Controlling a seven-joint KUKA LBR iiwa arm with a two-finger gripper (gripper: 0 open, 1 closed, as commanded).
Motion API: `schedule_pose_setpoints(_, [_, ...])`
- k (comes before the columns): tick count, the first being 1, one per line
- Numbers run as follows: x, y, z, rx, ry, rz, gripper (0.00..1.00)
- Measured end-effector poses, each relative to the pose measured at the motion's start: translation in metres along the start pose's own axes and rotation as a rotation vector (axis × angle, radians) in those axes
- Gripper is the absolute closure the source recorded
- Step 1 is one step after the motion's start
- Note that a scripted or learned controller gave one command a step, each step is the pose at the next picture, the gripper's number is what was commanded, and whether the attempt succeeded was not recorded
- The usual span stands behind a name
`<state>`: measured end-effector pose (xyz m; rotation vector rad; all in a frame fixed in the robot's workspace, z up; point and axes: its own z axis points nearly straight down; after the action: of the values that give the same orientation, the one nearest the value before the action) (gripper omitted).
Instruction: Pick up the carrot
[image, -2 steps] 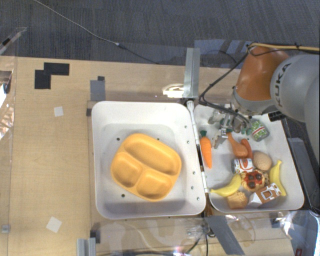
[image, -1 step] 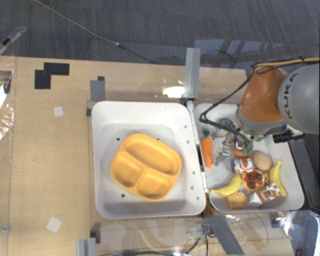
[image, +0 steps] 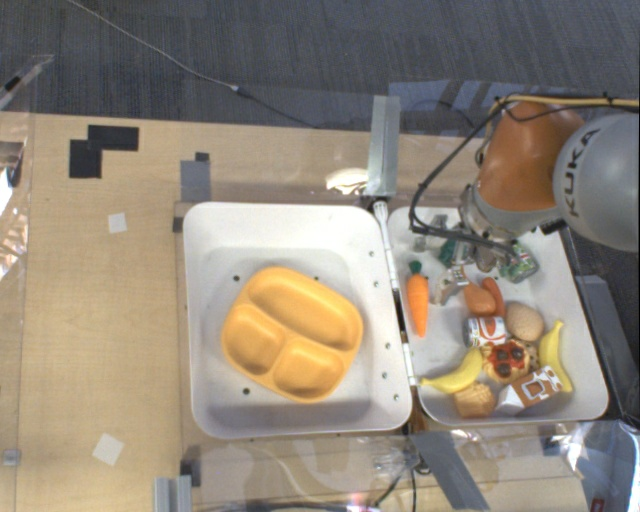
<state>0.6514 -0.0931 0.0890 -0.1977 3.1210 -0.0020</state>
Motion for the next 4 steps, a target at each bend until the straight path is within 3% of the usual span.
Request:
schedule_pose_setpoints(1, [-0.001, 0.008, 0.001, -0.001, 0.002, 0.081, 0.00])
schedule_pose_setpoints(2, [0.121, 0.021, -0.003, -0.001, 0.003, 0.158, 0.00])
schedule_pose_setpoints(3, [0.117, 0.021, -0.016, 0.001, -0.010, 0.152, 1.00])
schedule_pose_setpoints(4, [0.095, 0.089, -0.102, -0.003, -0.003, 0.181, 1.00])
